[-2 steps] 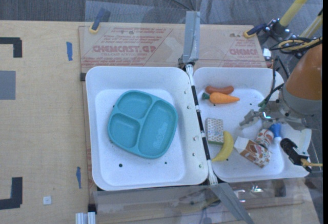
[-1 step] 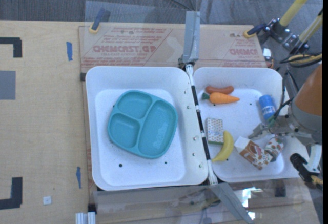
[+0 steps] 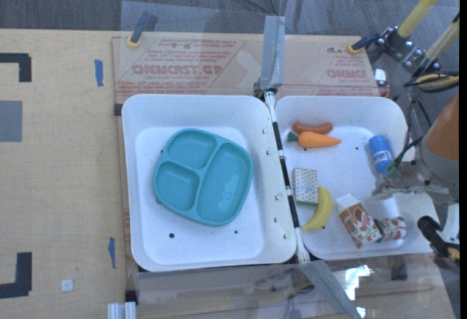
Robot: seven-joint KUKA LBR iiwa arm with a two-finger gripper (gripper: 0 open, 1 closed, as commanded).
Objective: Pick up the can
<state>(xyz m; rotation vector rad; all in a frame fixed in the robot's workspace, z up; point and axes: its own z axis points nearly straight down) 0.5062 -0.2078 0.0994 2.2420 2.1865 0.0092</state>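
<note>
We see the blue can (image 3: 379, 153) lying on its side at the right of the right bin (image 3: 350, 109), with the end effector (image 3: 398, 182) just below it; whether it is spread or pressed together we cannot tell. A round can may roll away under contact. The juice carton (image 3: 359, 223) and small cup (image 3: 394, 228) crowd the lower right. The cardboard (image 3: 182, 66) at upper centre reads "CHEMCAST".

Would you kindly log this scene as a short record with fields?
left bin: teal divided plate
right bin: blue can, carrot, sausage, banana, patterned packet, small carton
can pose: lying on its side, by the right wall
gripper: at the right edge, just below the can
can held: no
</note>
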